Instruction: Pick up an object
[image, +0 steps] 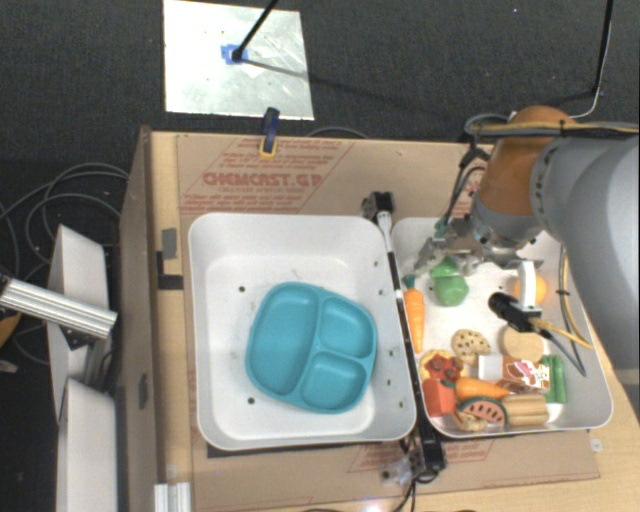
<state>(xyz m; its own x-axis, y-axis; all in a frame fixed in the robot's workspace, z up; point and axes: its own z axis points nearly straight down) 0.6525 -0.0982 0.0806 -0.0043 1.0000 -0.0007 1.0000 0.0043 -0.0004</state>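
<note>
Right now your gripper (452, 258) hangs over the far end of the bin (597, 397) it works in. From this slant you cannot tell whether it is spread or closed, and nothing can be seen clamped in it. The likeliest target is the green toy (451, 288), which lies just below and in front of the tool, close enough that the two may touch, though that cannot be settled here. It looks like a sensible choice because it sits by itself on bare white floor. The carrot (413, 315), off to the tool's side toward the neighbouring bin, lies along the dividing wall, which would probably crowd a grasp. The orange ball (537, 290) rests on the tool's other side, tucked under the arm (575, 190). Further from the tool, at the near end of the same bin, the toy food (485, 388) is heaped piece against piece, so picking one out cleanly would be harder. The blue divided plate (312, 345) lies flat in the neighbouring bin (225, 300), well apart from the tool. You should judge the pick as not yet made; a straight descent onto the green toy seems to be what is called for.
</note>
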